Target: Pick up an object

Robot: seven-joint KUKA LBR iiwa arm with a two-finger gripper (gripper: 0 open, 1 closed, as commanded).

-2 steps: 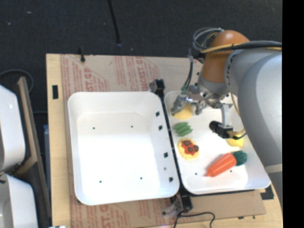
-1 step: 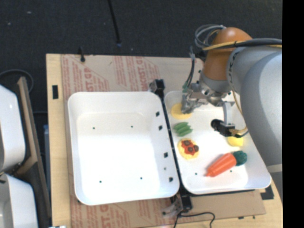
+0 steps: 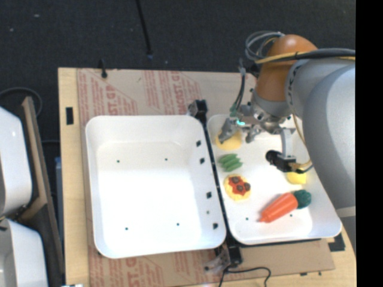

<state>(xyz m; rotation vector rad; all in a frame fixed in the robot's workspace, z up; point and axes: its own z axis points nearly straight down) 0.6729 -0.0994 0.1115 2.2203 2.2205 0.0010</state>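
The arm is at the reach-and-close step: the gripper (image 3: pixel 238 130) hangs low over the far corner of the right bin (image 3: pixel 323 220), right at a small yellow object (image 3: pixel 230 140) that lies close to the divider between the two bins. The fingers (image 3: pixel 227 129) look spread to either side of the yellow piece, though the slanted view is too coarse to be sure, and I cannot tell whether they touch it. The next move calls for a firm closing on the piece, then a straight lift. The yellow object is small, rounded and pale, partly hidden under the gripper. Nearer lie a green item (image 3: pixel 229 162), a yellow disc with red spots (image 3: pixel 237 187) and a toy carrot (image 3: pixel 279 207).
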